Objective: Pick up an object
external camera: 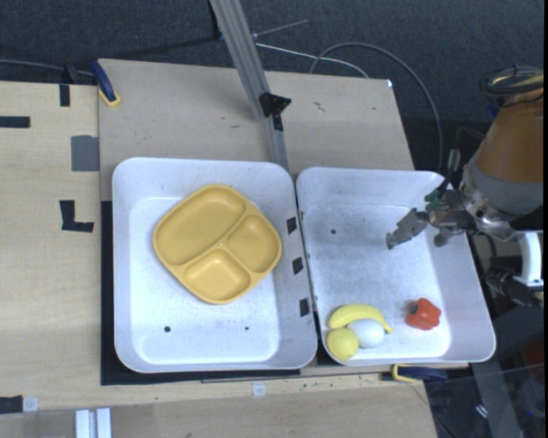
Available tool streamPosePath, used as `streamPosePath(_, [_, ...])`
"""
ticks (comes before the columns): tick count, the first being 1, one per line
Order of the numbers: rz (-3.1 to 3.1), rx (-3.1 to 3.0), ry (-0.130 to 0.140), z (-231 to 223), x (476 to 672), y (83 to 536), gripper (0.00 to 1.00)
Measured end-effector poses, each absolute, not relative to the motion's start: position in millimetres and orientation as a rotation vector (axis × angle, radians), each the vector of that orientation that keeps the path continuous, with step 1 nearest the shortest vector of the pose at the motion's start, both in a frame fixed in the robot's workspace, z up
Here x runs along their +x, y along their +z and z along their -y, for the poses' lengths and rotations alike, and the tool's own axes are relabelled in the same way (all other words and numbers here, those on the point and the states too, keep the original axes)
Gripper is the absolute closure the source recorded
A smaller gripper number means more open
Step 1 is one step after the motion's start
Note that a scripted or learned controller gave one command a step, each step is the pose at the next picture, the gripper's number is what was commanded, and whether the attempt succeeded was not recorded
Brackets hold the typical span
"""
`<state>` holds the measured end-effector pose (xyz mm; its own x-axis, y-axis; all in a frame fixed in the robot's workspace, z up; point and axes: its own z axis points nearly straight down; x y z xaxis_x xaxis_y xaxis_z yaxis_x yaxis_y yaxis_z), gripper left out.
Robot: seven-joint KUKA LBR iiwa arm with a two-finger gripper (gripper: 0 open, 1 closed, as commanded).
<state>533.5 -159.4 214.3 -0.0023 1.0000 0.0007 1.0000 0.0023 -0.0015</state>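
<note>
Gripper [411,229] is hanging over the right bin [347,190], near its right wall, arm coming in from the right. Cannot tell from this view how the fingers are set; nothing is showing between them. Bare bin floor is lying under the fingers. Red pepper [423,314] is sitting well below the fingers in frame, toward the bin's near edge, apart from them. Banana [357,315], white egg-like object [370,333] and lemon [342,343] are clustering further down and left of the fingers, touching each other in the near corner. Yellow divided plate [217,243] is lying far left of the fingers in the left bin [128,245]. Both bins are resting on the surface [164,108].
</note>
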Motion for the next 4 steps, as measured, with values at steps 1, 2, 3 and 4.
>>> streamPosePath(1, [2.222,-2.218,0.001,160,533.4,214,0.00])
streamPosePath(2, [2.217,-2.216,0.008,159,527.5,151,0.00])
streamPosePath(3, [2.223,-2.221,0.002,161,527.4,89,0.00])
streamPosePath(4, [2.222,-2.221,0.000,161,527.7,90,0.00])
